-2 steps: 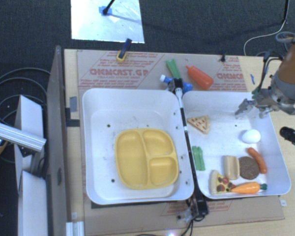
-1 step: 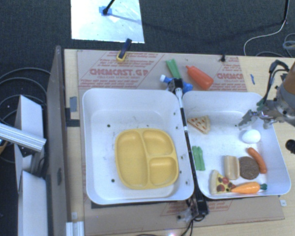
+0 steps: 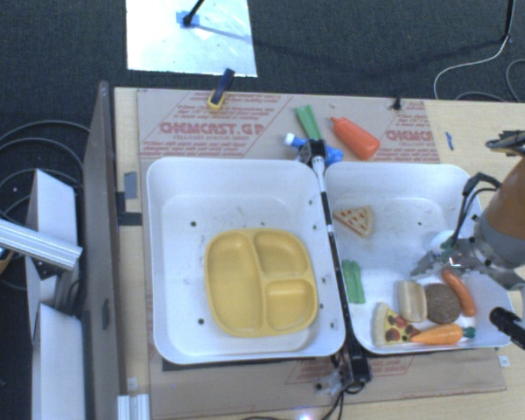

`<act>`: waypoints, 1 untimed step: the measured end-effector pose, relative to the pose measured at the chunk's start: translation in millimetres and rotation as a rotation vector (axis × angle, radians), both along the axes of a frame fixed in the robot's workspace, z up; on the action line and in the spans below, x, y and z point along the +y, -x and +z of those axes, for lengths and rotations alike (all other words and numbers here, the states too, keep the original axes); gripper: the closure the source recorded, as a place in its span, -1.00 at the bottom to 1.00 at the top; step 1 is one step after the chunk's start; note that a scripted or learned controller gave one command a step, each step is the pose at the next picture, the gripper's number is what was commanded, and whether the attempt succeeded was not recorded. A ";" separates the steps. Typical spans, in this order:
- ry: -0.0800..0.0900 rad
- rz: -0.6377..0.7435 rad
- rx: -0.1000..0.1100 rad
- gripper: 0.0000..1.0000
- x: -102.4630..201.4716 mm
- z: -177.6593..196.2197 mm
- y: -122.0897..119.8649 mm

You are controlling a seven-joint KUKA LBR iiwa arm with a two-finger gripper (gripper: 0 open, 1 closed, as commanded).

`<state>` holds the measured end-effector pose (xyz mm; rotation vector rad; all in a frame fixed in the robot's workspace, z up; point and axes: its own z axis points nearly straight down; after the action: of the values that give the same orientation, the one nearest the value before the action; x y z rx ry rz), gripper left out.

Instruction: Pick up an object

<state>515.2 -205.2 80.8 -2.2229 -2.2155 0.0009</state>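
The food pieces lie in the right bin: a sandwich wedge near its middle, a green strip by the divider, and a cluster at the front edge of pizza slice, bread roll, brown patty, sausage and carrot. The gripper hangs just above that cluster; how far it is parted cannot be told, and nothing is seen in its grasp. A yellow divided tray sits in the left bin
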 end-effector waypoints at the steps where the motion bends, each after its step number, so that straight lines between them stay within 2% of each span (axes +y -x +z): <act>1: 0.006 0.014 -0.017 -1.00 7.2 5.9 -127.3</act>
<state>642.6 -198.1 86.7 -2.2185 -2.2427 -0.0122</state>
